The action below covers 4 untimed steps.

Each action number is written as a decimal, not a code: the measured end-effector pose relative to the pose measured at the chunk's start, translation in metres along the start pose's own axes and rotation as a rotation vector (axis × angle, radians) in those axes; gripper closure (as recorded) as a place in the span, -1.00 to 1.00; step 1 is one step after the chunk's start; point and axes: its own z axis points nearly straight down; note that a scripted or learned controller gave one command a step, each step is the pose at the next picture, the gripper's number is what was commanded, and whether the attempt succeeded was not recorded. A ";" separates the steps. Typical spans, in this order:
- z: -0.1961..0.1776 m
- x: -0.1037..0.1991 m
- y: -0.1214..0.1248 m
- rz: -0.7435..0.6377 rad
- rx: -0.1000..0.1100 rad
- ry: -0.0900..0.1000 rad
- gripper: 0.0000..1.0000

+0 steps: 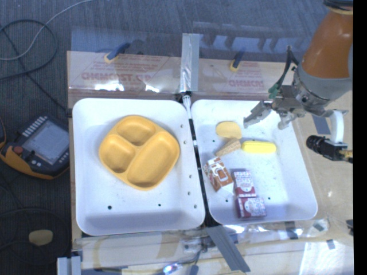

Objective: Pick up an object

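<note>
Grey carpet with dark cables surrounded the bench (86, 67), which carried two white bins side by side. In the left bin (92, 211) lay a yellow three-compartment plate (139, 151), near its centre. Grouped toward the right bin's (298, 193) left wall were a pale yellow round piece (229, 129), a tan cone-like piece (228, 148), a yellow bar (259, 148), a small orange-and-white carton (218, 174) and two red-and-white packets (246, 195) near its front edge. Above that bin's far right corner hung the gripper (269, 114), fingers spread wide, nothing between them, touching nothing.
</note>
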 end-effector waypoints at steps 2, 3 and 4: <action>0.165 -0.008 0.028 0.144 -0.015 -0.001 -1.00; 0.175 -0.005 0.035 0.089 -0.036 -0.012 -1.00; 0.166 -0.004 0.037 0.086 -0.041 -0.013 1.00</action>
